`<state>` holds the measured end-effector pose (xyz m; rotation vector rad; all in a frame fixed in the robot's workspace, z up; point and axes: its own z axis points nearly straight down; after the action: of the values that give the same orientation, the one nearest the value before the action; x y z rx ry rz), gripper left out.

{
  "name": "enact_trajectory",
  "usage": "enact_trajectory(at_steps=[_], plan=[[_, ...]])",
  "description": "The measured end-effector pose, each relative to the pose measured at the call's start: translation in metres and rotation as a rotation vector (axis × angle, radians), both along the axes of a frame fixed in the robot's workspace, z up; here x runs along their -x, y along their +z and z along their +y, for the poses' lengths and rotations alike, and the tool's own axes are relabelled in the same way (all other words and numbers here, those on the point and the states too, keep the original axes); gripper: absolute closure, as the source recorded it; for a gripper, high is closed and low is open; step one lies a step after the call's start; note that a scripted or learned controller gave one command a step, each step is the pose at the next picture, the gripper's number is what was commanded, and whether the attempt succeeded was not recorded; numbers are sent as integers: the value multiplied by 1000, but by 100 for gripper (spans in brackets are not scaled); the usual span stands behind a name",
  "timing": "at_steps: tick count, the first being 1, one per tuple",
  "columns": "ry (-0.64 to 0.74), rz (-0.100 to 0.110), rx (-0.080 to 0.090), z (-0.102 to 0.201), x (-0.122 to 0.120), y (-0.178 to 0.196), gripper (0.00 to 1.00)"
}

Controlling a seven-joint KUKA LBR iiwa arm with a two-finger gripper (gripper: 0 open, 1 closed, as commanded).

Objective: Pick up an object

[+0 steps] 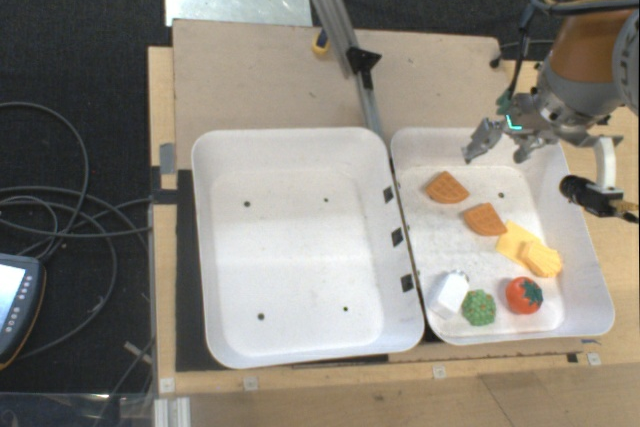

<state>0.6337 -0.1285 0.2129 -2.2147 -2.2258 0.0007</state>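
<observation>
Hanging over the far edge of the right bin, the gripper is reaching in from the right on the grey arm with its orange band, its 2 fingers standing spread apart with nothing between them. Lying in that right bin are 6 items. Item 1, an orange wedge-shaped piece, is sitting nearest the gripper, below and slightly left of the fingertips and apart from them. Item 2, a second orange piece, is resting just beside the first, toward the near side. Item 3, a yellow block-like object, is lying next to item 2 on its right, close to or touching it; contact cannot be told. Item 4, a red tomato-like object with a green top, is sitting near the bin's front right corner. Item 5, a green bumpy object, is lying just left of the red one. Item 6, a small white object, is touching or nearly touching the green one on its left. Sitting alongside, the left bin is showing its white floor with a few dark dots. Crossing the bench from the top, a grey metal rod is ending near the seam between the 2 bins. Trailing on the dark floor at the left are black cables and a handheld screen unit.
</observation>
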Motion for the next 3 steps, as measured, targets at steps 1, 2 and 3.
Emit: enact_trajectory(at_steps=[1,2,3], plan=[[1,-3,1,0,-1,2,0],[-1,1,1,3,1,-61,0],[-5,-7,-2,-1,2,-117,0]])
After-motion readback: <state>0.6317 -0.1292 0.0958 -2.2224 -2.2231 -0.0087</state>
